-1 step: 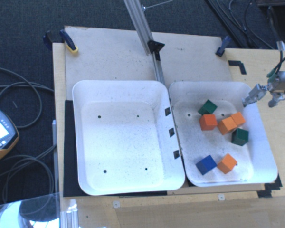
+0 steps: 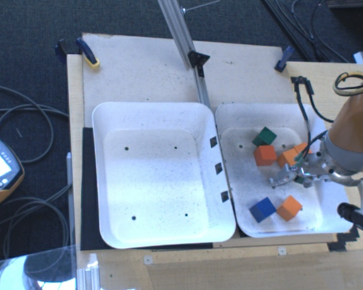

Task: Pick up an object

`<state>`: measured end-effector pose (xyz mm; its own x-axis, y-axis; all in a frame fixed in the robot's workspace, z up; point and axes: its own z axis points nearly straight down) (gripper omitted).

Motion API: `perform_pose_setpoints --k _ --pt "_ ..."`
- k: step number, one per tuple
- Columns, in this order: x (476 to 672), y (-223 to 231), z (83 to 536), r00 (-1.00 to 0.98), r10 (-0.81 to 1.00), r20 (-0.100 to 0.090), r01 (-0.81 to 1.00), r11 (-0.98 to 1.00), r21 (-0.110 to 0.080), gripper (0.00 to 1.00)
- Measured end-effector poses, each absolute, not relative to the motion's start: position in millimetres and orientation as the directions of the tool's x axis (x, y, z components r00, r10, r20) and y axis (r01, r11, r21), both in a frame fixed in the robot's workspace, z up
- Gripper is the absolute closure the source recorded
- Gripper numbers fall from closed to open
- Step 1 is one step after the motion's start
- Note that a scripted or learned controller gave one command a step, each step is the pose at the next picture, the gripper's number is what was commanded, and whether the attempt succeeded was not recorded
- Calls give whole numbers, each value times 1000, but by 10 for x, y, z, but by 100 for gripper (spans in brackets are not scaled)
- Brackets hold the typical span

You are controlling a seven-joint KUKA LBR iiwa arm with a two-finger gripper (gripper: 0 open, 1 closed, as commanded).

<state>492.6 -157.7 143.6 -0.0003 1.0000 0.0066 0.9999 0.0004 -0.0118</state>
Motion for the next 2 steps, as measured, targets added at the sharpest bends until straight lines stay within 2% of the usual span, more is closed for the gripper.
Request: perform_pose_setpoints --k 1,2 --pt "5589 -1645 991 -3 1000 -1 1000 3 5 0" --pt "6122 -883 1000 -10 1000 2 1000 10 5 0"
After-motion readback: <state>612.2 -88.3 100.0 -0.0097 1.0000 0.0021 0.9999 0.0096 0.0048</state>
